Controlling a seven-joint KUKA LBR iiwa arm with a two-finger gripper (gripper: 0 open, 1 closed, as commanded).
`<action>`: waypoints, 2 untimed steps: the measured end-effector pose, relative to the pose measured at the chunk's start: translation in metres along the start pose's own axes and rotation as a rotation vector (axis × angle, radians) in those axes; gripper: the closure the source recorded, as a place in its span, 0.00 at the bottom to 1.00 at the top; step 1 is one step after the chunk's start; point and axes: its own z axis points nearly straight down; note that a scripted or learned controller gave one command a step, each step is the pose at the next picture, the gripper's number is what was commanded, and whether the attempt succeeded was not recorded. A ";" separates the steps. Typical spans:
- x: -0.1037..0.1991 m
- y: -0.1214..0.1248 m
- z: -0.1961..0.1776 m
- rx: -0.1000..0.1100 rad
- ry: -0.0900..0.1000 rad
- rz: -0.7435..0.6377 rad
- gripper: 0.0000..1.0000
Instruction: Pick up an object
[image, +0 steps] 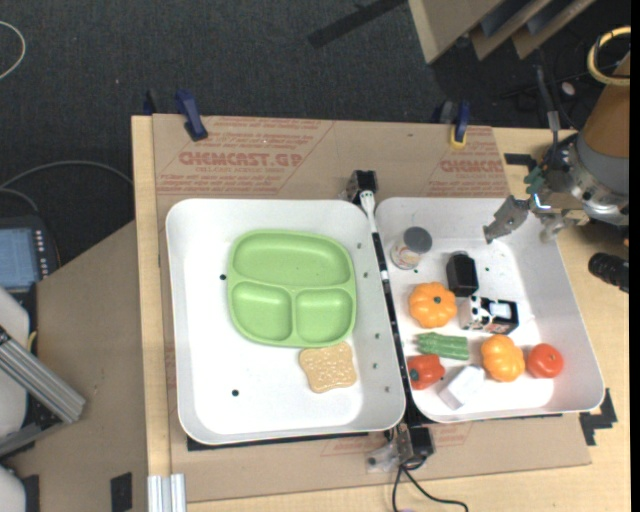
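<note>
Several small objects crowd your right bin (570, 300): an orange pumpkin (432, 304), a black block (461, 272), a black-and-white cow toy (490, 315), a green vegetable (444, 346), a red pepper (424, 371), an orange fruit (502, 358), a red tomato (544, 360), a white piece (460, 385) and a clear cup (410, 245). Your left bin (190, 300) holds a green divided plate (292, 286), with a toast slice (329, 367) just below it. Your gripper (525, 218) hangs over the right bin's far right corner, holding nothing; you can't tell the jaw state.
</note>
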 end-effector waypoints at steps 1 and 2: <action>0.001 -0.016 0.103 0.009 0.002 0.002 0.00; 0.046 0.005 0.137 0.004 0.003 -0.005 0.00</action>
